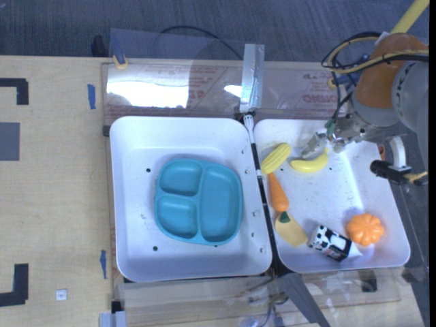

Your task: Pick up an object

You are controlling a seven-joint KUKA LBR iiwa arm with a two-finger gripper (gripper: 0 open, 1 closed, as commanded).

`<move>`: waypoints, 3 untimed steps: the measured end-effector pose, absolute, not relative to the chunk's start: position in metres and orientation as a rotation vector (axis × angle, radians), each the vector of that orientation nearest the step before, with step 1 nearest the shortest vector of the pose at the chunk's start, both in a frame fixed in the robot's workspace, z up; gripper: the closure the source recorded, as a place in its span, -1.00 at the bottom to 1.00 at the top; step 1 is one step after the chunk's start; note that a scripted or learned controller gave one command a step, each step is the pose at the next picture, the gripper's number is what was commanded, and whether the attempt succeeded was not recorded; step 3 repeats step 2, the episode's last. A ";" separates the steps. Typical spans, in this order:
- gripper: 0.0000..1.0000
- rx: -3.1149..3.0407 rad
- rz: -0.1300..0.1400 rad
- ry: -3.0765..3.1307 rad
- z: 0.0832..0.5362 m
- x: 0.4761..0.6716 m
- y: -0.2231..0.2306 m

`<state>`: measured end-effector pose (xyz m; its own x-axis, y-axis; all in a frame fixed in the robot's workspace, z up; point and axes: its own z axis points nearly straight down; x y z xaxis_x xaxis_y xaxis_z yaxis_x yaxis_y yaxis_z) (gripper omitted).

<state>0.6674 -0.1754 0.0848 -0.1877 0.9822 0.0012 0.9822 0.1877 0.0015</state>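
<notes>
Gripper (320,144) low in right bin (398,251), at banana (308,164), w/ corn (276,157) just beside; can't tell if it's gripping or how wide; nothing lifted yet, so pick prob. still to do; carrot (278,192), pumpkin (366,229) untouched.

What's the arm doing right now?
End effector low in right bin, beside banana. Nothing seen held. Corn close alongside.

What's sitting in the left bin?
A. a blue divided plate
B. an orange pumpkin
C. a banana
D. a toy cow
A: the blue plate lies in the left bin; the banana, pumpkin and cow are all in the right bin.
</notes>
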 end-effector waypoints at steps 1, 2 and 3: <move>1.00 -2.005 -0.004 -2.430 0.097 0.670 -0.176; 1.00 -1.832 -0.011 -2.565 0.217 0.640 -0.094; 1.00 -1.832 -0.011 -2.565 0.217 0.640 -0.094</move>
